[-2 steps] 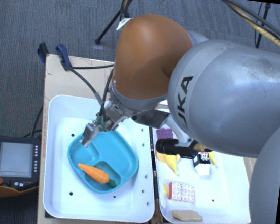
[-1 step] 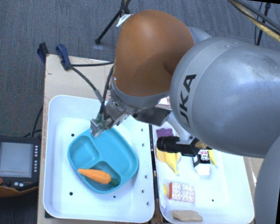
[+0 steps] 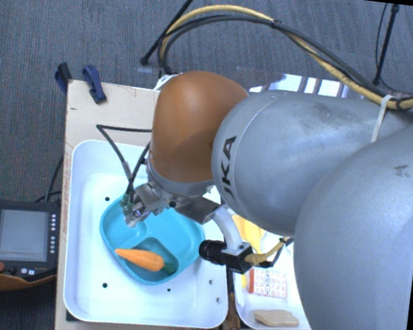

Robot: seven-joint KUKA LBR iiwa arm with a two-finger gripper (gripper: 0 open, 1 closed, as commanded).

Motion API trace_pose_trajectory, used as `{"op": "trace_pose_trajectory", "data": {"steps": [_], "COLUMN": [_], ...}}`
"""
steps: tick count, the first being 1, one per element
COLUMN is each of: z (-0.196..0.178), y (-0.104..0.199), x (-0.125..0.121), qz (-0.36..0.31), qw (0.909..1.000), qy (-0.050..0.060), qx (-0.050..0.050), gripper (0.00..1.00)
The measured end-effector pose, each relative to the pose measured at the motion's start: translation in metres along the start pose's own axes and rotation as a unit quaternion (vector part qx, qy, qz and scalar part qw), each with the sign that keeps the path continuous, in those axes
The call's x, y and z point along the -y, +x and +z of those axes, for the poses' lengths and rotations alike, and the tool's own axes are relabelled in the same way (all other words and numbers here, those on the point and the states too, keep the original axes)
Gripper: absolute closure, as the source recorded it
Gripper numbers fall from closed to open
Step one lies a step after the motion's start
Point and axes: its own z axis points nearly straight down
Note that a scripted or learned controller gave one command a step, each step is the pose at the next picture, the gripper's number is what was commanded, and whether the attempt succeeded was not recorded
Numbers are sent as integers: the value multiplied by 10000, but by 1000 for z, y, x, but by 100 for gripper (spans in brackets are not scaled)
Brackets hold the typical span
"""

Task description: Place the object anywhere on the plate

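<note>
The arm (image 3: 282, 163) reaches in from the right, and its orange band (image 3: 192, 128) hangs over the left bin (image 3: 77, 257). The hand (image 3: 136, 210) sits low over the far-left rim of the blue plate (image 3: 182, 233). Whether it is released or clenched cannot be told; the wrist hides its tips, and nothing visibly sits in its grip. The carrot (image 3: 140, 259), orange with a green stub at its right end, lies flat inside the plate toward the near side, well apart from the hand. Judged from how things lie, the object already rests on the plate, so the step in hand looks like clearing away. To do that well, the hand should lift straight up before any sideways travel, so that it neither clips the plate rim nor drags the plate across the bin floor. The black cable (image 3: 121, 153) trailing along the bin's far-left side should be kept from snagging the plate edge. The right bin (image 3: 248, 309) holds a tan, bread-like piece (image 3: 275, 317) and a printed card (image 3: 268, 282), partly hidden by the arm. A teach pendant (image 3: 19, 238) rests on the floor left of the surface (image 3: 107, 113).
</note>
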Motion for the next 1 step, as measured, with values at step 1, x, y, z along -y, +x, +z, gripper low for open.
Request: {"op": "trace_pose_trajectory", "data": {"steps": [1], "z": [-3], "y": [0], "x": [-1], "qz": [-5], "qw": [10000], "qy": [-33], "qx": [6], "gripper": [0]}}
